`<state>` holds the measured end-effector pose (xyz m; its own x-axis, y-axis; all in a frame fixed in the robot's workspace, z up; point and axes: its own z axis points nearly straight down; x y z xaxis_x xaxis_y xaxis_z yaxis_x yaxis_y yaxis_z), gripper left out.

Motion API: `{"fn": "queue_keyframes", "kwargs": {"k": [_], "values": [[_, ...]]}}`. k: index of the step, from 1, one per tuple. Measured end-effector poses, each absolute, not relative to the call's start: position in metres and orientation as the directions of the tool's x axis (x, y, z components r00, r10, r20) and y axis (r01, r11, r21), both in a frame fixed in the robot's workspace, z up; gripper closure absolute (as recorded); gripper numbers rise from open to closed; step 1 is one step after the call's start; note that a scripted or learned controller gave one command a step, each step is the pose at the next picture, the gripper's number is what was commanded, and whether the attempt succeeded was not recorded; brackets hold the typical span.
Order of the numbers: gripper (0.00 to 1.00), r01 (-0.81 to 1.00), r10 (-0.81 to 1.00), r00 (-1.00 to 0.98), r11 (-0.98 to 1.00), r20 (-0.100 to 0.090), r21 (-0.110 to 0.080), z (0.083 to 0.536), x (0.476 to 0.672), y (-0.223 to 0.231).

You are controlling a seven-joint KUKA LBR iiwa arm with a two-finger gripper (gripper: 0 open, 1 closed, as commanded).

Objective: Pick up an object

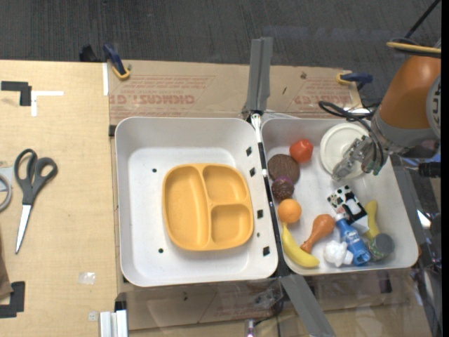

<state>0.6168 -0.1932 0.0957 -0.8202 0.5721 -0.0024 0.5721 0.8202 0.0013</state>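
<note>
The gripper [358,159] is seen hovering low in the right bin [401,188], beside the white bowl [344,146]; nothing is seen between its fingers, and whether it is released or clenched cannot be told. So nothing is lifted yet, and the whole pick is judged left. Just below the gripper lies the black-and-white toy [347,203], its long axis slanting down-right toward the blue bottle [353,241].

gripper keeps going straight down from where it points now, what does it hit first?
Most likely the black-and-white toy, which lies just below the gripper in the right bin. The white bowl sits right beside the fingers, so it may get clipped instead; a single slanted view leaves depth unclear.
</note>
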Motion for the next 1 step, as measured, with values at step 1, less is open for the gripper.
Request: {"fn": "queue_keyframes", "kwargs": {"k": [1], "values": [[1.0,0.654,0.654,-0.756,0.756,-0.005,0.002,0.0934,0.6528,-0.1193]]}}
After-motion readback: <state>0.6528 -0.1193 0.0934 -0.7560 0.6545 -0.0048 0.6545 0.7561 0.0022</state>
